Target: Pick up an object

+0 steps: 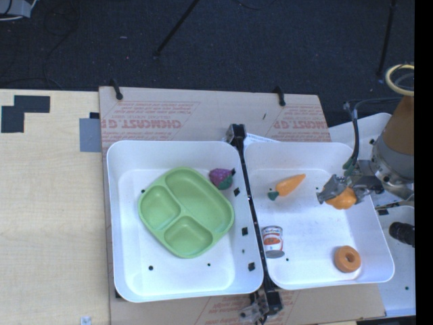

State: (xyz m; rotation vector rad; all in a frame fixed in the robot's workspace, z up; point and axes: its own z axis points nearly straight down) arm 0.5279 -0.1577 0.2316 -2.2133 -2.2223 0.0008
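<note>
At the right bin's [318,284] right edge, the gripper [336,192] appears clamped on a small orange toy fruit [344,199], likely light, smooth, slippery; grip across its middle.

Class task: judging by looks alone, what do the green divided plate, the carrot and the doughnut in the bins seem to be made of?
Green divided plate: probably moulded plastic, with an even pale green colour, smooth matte surface and rounded compartment ridges.
Carrot: likely toy plastic or rubber, with flat uniform orange and a stubby green end.
Doughnut: seemingly a plastic or foam toy, a plain orange-brown ring; the view is too coarse to tell which.
</note>
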